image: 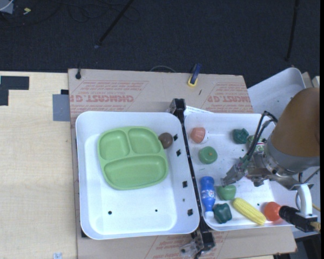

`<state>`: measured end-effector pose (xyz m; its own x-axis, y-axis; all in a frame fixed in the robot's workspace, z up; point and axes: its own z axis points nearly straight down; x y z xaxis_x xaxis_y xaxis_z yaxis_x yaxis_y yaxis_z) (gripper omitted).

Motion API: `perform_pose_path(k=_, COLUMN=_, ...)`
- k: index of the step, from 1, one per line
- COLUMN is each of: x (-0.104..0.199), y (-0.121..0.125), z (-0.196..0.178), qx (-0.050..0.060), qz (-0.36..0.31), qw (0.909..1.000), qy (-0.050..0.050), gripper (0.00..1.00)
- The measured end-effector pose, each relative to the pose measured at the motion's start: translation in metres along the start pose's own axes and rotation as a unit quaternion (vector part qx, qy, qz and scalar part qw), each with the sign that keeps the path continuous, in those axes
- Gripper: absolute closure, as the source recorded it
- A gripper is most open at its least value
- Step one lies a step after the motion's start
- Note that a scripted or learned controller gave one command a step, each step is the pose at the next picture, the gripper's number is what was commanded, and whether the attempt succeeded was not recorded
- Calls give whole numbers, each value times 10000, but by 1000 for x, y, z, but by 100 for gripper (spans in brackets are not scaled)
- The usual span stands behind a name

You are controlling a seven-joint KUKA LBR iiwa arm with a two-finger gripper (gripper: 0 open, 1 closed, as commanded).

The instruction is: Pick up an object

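Toys crowd the right bin [270,124], gripper [233,175] low among them.
I see it just above a green toy [226,191]; I cannot tell its grip state.

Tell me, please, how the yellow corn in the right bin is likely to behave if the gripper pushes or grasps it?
The yellow corn is long and rounded, so it may roll sideways when nudged. Its tapered shape could slip from a pinch near either end. It lies close to the orange ball, which it would probably knock.

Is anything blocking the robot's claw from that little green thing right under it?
Nothing visible. The gripper hangs directly above the small green object, with the blue bottle and yellow corn beside it, not between.
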<state>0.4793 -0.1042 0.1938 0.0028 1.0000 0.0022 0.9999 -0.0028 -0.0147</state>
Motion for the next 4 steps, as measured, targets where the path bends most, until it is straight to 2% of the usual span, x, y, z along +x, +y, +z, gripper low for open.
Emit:
perform_pose_path(k=1, x=-1, y=3, z=-6, qx=-65, qz=-8, qw=10000, qy=-11, gripper=0)
perform_pose_path(k=2, x=-1, y=1, z=38, qx=-38, qz=-14, qw=10000, qy=-1, gripper=0)
perform_pose_path(k=3, x=-2, y=8, z=81, qx=-118, qz=8, qw=9999, qy=-28, gripper=0)
perform_pose_path(k=4, x=-9, y=10, z=104, qx=-119, qz=33, qw=9999, qy=-78, gripper=0)
